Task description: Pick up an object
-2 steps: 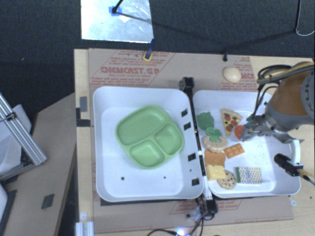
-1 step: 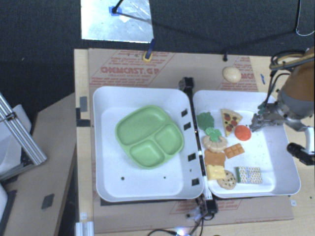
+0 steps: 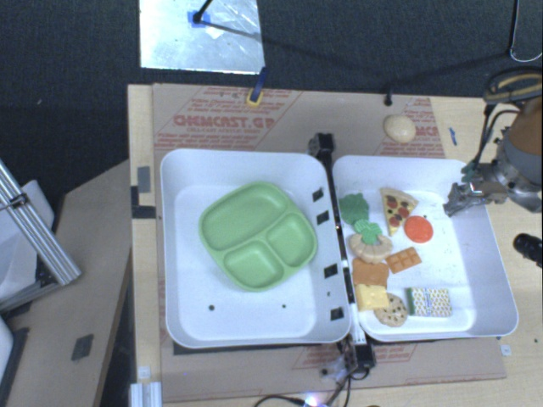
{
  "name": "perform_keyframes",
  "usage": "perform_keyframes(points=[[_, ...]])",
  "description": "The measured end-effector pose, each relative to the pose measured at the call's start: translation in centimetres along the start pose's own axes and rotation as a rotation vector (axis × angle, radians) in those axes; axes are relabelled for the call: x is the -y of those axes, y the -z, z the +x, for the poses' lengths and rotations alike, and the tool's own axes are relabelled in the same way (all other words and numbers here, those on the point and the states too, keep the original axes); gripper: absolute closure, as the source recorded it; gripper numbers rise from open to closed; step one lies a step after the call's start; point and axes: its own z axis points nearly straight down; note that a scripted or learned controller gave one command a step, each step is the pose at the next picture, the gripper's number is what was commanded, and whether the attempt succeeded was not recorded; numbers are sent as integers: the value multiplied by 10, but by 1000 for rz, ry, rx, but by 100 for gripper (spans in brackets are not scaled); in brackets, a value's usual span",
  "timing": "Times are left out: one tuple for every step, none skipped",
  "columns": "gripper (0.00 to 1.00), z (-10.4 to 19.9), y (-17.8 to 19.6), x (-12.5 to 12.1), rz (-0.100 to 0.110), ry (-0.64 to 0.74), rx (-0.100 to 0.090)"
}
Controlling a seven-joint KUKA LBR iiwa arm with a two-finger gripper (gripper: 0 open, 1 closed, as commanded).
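Note:
The right bin (image 3: 488, 299) holds several toy foods: a pizza slice (image 3: 396, 208), a red tomato (image 3: 418, 229), green broccoli (image 3: 353, 204), a burger-like piece (image 3: 371, 244), an orange waffle (image 3: 404, 259), an orange slab (image 3: 369, 272), a yellow cheese block (image 3: 371, 296), a cookie (image 3: 391, 314) and a patterned box (image 3: 429, 302). My gripper (image 3: 458, 198) hangs over the right bin's far right part, to the right of the tomato and apart from it. Nothing shows between its fingers.
The left bin (image 3: 182, 312) holds a green divided plate (image 3: 257, 235). A beige ball (image 3: 399, 127) lies on the cardboard behind the right bin. A foil sheet (image 3: 202, 24) sits at the back, beyond the bench.

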Motion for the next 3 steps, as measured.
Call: perform_keyframes(points=[[100, 0, 26, -1, 2, 1, -1], [100, 52, 16, 9, 6, 5, -4], [100, 103, 29, 18, 4, 7, -4]])
